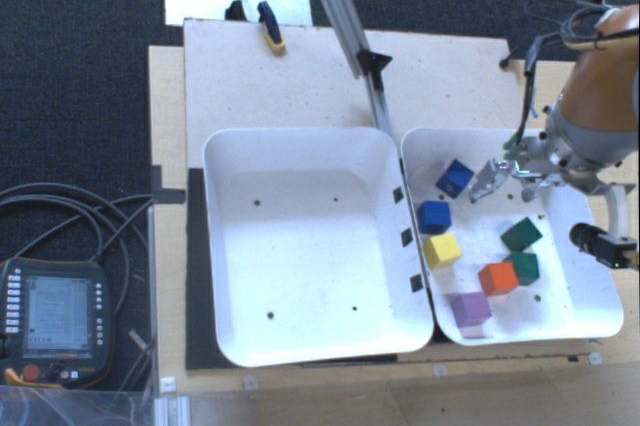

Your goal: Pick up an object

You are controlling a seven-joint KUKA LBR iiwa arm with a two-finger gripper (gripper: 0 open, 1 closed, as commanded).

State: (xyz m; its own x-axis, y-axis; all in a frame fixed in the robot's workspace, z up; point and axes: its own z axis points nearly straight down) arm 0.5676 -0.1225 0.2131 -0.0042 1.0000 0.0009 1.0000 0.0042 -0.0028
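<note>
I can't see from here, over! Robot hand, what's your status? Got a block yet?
Gripper over right bin, nothing seen in it. Nearest: blue block, just left. Six more blocks loose around it.

I counted two bins: the left bin [300, 244] and the right bin [590, 314]. All seven blocks I saw lay in the right one. Two were blue, at [455, 178] and [434, 216]. Two were green, at [521, 235] and [525, 267], though the second was partly hidden behind the orange block [497, 278], so I took it for a separate block. There was one yellow block [442, 250] and one purple block [470, 309].
</note>
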